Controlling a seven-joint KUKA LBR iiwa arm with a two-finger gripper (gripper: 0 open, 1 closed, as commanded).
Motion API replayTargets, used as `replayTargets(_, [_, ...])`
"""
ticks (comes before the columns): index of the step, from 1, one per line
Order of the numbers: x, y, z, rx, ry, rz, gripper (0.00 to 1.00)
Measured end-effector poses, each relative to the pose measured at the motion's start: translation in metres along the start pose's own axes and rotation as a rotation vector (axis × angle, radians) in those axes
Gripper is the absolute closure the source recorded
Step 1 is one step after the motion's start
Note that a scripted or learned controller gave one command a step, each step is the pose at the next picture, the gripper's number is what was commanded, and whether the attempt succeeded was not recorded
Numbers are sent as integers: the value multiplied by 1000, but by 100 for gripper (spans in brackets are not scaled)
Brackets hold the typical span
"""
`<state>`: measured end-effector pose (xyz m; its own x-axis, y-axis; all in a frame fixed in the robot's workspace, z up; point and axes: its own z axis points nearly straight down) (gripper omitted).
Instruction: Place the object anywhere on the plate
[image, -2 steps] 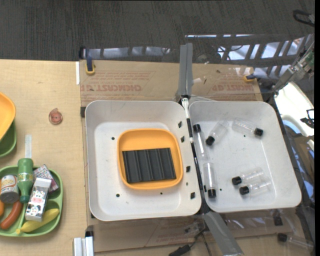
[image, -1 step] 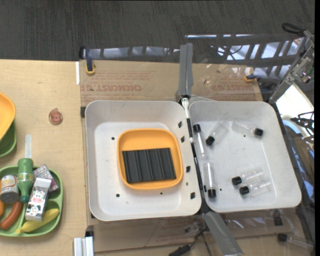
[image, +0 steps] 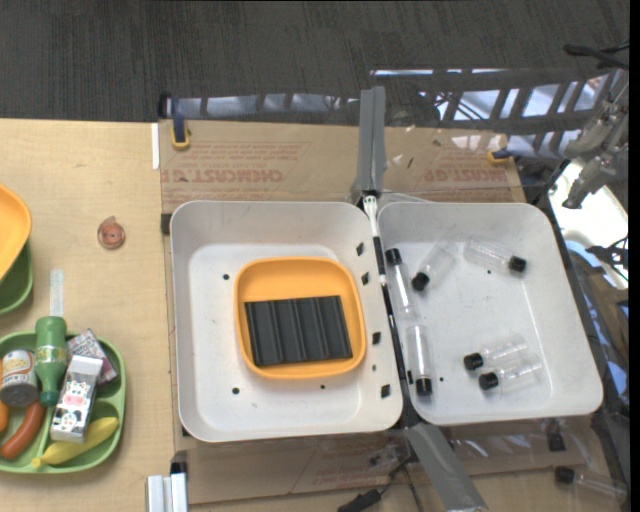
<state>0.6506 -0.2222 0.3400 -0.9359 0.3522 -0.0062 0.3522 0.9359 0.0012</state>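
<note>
An orange plate with a black ridged insert lies in the middle of the left white bin. Several clear vials with black caps lie scattered in the right white bin. One vial and another vial lie near the bin's back. A pair of vials lies at the front right. Two long vials lie along the bin's left wall.
On the wooden table to the left stand a green tray of toy food, an orange bowl and a small pink object. Cardboard lies behind the bins. A metal frame runs along the back right.
</note>
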Motion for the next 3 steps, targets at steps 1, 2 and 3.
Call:
replayTargets(1, [1,0,7,-2,1,-559,0])
replayTargets(2, [-8,4,28,-4,2,-862,0])
replayTargets(3, [-7,4,16,-4,-1,-1170,0])
